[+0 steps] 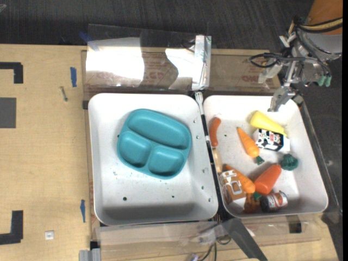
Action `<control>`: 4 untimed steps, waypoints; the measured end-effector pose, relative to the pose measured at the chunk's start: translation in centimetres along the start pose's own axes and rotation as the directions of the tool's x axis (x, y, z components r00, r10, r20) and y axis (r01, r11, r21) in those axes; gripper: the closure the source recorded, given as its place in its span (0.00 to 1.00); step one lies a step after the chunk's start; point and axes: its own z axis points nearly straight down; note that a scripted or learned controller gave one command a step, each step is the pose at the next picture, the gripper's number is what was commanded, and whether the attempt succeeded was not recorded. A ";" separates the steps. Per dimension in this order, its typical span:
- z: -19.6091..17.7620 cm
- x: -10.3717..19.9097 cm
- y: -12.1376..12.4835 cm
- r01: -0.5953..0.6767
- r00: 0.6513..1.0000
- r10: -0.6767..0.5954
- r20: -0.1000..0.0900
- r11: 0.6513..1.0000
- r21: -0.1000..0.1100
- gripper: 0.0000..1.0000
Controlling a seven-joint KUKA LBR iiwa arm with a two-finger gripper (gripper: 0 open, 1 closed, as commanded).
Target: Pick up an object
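The right bin (312,186) holds several toys. Among them are a yellow piece (266,120) on a black-and-white box (270,140), an orange carrot (248,141) and a red sausage (215,130). Nearer the front lie a red-orange pepper (267,178), a small printed carton (232,182), a dark can (273,201) and a green bit (290,161). My gripper (281,98) hangs over the bin's back right corner, just above and right of the yellow piece. Nothing shows in it.
A teal divided plate (154,143) lies in the left bin (109,189). A clear plastic wall with a taped post (201,58) stands behind both bins. Cables (266,61) trail from the wrist at the back right.
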 end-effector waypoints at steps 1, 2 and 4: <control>10.9 4.4 0.9 0.007 1.000 -0.007 -0.008 1.000 -0.002 0.00; 19.7 7.5 0.2 0.002 1.000 -0.002 0.005 1.000 0.001 0.00; 6.6 2.6 6.2 0.030 1.000 -0.030 0.010 1.000 -0.001 1.00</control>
